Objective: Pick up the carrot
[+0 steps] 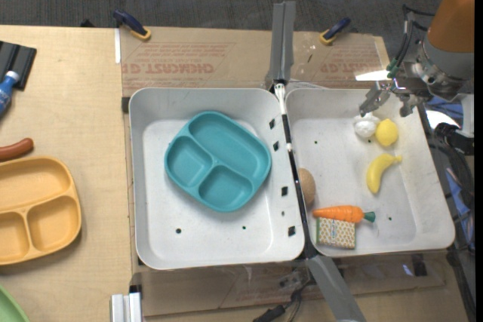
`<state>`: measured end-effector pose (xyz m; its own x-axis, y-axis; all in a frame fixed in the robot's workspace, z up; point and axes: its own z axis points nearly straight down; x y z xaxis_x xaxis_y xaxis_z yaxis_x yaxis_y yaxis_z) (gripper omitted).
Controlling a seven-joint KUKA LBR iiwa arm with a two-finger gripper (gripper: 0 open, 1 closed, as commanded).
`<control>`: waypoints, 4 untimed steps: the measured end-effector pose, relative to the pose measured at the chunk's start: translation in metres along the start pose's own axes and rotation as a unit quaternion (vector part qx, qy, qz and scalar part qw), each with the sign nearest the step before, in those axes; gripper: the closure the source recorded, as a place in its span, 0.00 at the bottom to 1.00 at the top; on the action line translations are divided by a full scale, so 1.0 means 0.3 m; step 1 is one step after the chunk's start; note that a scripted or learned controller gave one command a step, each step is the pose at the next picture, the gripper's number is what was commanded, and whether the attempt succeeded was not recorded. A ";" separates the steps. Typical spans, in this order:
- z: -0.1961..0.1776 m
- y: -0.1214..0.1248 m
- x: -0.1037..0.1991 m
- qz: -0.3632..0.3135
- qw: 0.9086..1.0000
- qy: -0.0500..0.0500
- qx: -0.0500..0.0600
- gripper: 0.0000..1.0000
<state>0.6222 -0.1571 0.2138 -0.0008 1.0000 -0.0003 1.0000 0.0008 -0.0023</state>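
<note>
The carrot (339,214), orange with a green tip, lies flat near the front of the right bin (430,226), its tip pointing right. It rests just behind a small patterned packet (336,234). My gripper (389,102) hangs over the far right part of that bin, well behind the carrot. It is open with nothing between its fingers. Just below it in the view sit a yellow lemon (386,133) and a small white object (366,127).
A banana (379,171) lies between the lemon and the carrot. A brown round item (306,186) sits against the right bin's left wall. The left bin (151,237) holds a teal divided plate (218,161). A yellow tray (34,211) lies on the bench at left.
</note>
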 end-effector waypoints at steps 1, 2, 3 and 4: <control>0.406 -0.074 -0.131 0.024 1.000 0.000 -0.001 0.00; 0.408 -0.313 -0.003 0.137 0.991 0.001 0.000 0.00; 0.411 -0.485 0.120 0.228 0.974 0.001 0.001 0.00; 0.411 -0.485 0.119 0.229 0.973 0.001 0.001 0.00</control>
<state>0.4764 -0.1216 0.0909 0.4446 0.8957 -0.0005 0.8957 -0.4446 -0.0043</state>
